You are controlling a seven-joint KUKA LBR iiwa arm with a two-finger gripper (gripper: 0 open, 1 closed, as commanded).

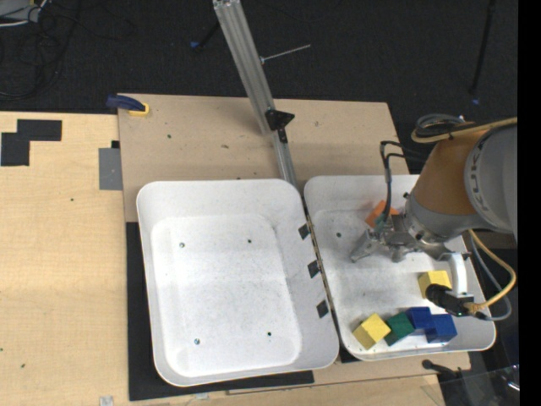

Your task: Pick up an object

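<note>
Wooden worktop (211, 142), right bin (355, 294): gripper (376, 245) down mid-bin, approach step, fingers spread, empty; next: reach blocks (406, 326) at near edge.

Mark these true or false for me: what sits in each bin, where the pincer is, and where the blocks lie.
1. The pincer is over the right bin. True.
2. The left bin holds the coloured blocks. False: they lie in the right bin.
3. A yellow block lies beside a green block near the right bin's front edge. True.
4. The blue block lies at the right bin's far edge. False: it lies at the front, beside the green block.
</note>
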